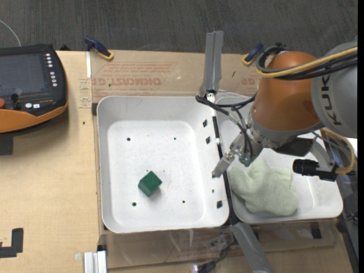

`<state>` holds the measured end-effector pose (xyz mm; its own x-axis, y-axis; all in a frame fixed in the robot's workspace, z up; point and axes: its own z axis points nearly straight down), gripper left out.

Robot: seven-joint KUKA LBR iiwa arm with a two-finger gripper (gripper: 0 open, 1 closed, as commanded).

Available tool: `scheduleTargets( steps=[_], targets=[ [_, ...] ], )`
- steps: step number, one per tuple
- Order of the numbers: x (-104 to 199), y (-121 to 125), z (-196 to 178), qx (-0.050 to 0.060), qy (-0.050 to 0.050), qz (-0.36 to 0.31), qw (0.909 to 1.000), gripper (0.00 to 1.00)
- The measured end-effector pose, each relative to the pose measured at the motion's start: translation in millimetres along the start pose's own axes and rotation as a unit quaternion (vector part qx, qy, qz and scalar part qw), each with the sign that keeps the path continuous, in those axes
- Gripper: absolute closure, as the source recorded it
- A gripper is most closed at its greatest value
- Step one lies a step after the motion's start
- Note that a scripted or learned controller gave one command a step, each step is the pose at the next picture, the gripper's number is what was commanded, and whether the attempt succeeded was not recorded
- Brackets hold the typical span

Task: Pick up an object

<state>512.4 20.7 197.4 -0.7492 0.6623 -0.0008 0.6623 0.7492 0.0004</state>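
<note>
The two-finger gripper (236, 158) hangs over the right white bin's (318, 209) left edge, its fingers spread, nothing between them, just above a crumpled pale-green cloth (266, 187). A small green cube (150, 183) lies near the left white bin's (153, 110) front edge. Closing here may snag only a loose fold, which could slip free. "KUKA" shows partly on the grey arm (335, 95).

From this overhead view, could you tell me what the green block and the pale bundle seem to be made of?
Green block: looks like rigid foam or matte plastic, with flat faces, crisp edges and no shine. Pale bundle: apparently soft terry-like cloth, with a fuzzy, rumpled, folded surface.
</note>
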Motion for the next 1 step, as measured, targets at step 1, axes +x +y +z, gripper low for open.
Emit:
scheduleTargets(
  steps=[1],
  targets=[
    [20.0, 85.8, 5.7, 0.000, 0.000, -0.170, 0.9855, 0.00]
  ],
)
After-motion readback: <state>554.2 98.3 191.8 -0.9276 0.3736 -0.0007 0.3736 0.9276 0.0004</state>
